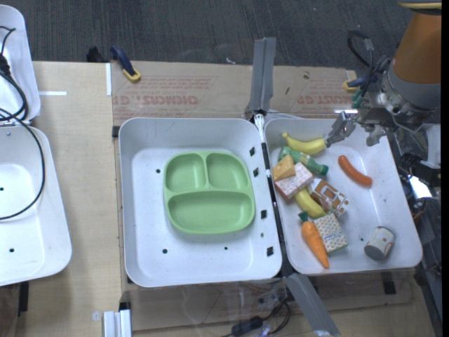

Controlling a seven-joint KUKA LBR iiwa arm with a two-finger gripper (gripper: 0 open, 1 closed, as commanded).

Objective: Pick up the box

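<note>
Camera view: gripper point(341, 128) open, holding nothing, beside banana point(304, 144).

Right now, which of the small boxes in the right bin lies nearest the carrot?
The pale speckled box, at the bottom of the pile, touching the carrot. The red-and-white box and the pink-sided box lie higher up.

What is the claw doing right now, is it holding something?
Claw: up over the right bin, next to the banana. It holds nothing that I can see, and I cannot tell whether it is open or closed.
</note>
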